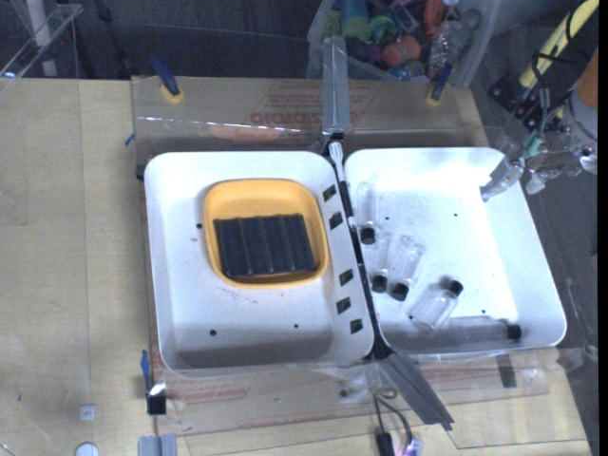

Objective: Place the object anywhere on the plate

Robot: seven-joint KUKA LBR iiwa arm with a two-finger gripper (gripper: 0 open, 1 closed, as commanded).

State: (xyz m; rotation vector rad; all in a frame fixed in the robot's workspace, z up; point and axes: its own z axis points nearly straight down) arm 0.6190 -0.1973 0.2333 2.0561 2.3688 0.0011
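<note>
A yellow square plate [266,191] lies in the left bin [176,331]. A black ribbed slab [264,245] rests flat on the plate, filling most of its middle. My gripper [510,184] hangs over the upper right corner of the right bin [532,255], far from the plate and slab. No object shows at the gripper.
Several clear bottles with black caps lie in the right bin: one [366,215] by the divider, two [403,262] near the middle, one [437,302] lower down, one [475,331] along the front wall. A crate of coloured toys [399,17] stands behind the bins.
</note>
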